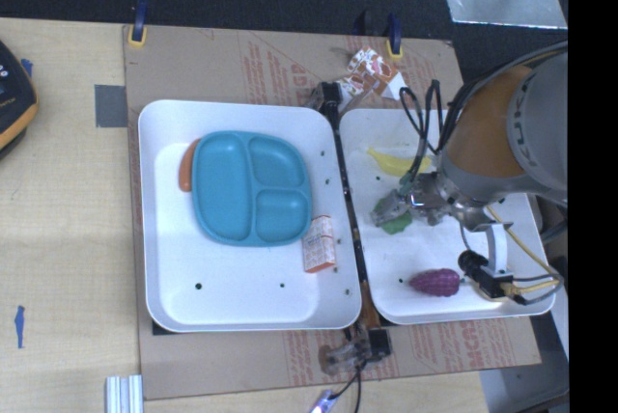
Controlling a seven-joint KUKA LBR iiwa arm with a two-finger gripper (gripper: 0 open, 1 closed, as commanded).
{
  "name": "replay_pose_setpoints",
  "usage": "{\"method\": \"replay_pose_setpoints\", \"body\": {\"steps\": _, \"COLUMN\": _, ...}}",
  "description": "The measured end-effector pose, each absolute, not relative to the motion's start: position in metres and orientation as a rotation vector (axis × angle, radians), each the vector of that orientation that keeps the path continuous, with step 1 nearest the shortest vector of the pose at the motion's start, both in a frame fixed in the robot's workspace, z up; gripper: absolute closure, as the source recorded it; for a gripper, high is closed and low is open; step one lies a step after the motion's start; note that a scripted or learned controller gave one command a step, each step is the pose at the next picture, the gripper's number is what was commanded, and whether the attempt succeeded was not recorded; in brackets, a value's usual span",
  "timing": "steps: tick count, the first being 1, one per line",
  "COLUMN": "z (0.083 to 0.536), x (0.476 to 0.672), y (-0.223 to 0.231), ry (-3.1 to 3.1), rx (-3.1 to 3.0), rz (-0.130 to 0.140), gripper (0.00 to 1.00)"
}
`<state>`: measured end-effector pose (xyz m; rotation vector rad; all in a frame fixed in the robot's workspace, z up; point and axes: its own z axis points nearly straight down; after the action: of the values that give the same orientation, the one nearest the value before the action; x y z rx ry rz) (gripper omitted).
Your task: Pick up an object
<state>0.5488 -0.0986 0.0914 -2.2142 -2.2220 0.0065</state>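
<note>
In the right bin [521, 305], my gripper [394, 206] is low, reaching in from the right. It is directly over a small green object [394, 224], which pokes out below the gripper's tip and is partly hidden by it. A yellow banana-like piece [389, 160] lies just beyond the gripper toward the bin's back. A purple, grape-like object [435, 282] rests near the front of the same bin.
The left bin [164, 295] holds a blue divided plate [253, 187] with an orange item [184, 168] peeking out at its left edge. A small labelled can [320, 243] lies by its right wall. Cables [502, 281] trail over the right bin's front right corner.
</note>
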Motion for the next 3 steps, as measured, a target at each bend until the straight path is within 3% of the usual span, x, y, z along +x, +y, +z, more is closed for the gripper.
{"method": "replay_pose_setpoints", "body": {"steps": 1, "z": 0.101, "x": 0.549, "y": -0.099, "ry": -2.223, "rx": -2.212, "rz": 0.009, "gripper": 1.0}}
{"method": "replay_pose_setpoints", "body": {"steps": 2, "z": 0.196, "x": 0.585, "y": -0.153, "ry": -2.224, "rx": -2.219, "rz": 0.002, "gripper": 1.0}}
{"method": "replay_pose_setpoints", "body": {"steps": 3, "z": 0.195, "x": 0.584, "y": -0.153, "ry": -2.224, "rx": -2.217, "rz": 0.002, "gripper": 0.0}}
